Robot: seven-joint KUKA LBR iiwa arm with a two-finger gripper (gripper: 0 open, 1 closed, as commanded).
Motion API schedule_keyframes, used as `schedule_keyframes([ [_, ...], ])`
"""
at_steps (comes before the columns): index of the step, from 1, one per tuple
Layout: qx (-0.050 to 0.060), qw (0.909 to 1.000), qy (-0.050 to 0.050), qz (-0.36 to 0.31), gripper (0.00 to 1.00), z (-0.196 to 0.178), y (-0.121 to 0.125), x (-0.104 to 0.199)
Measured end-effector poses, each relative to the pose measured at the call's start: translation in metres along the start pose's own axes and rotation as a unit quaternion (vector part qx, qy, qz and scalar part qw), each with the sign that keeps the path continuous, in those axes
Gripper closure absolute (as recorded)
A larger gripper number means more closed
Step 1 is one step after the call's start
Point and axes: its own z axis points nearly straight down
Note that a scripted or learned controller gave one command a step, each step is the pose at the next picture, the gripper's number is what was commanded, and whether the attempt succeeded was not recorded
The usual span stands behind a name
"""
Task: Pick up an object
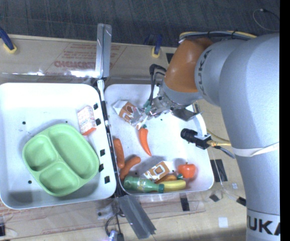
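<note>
The claw (150,110) hangs low in the right bin (205,177), seemingly over the small orange-and-white packet (128,111) beside the carrot (145,140), but I cannot tell whether it grips anything.

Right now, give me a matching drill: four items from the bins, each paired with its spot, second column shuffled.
Items:
1. green divided plastic tray
2. orange toy carrot
3. green toy bottle
4. small orange-and-white carton

Places:
A. right bin, front edge, beside the yellow toy banana
B. left bin, by the divider wall
C. right bin, middle, just below the gripper
D. left bin, front half

Pairs: 1-D, 2-C, 3-A, 4-B
</note>
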Motion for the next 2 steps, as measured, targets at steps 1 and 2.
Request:
schedule_keyframes([
  [1, -0.002, 1.0000, 0.000, 0.009, 1.00, -0.142, 0.065, 0.054],
  [2, 0.001, 0.9961, 0.001, -0.088, 1.00, -0.096, 0.055, 0.028],
])
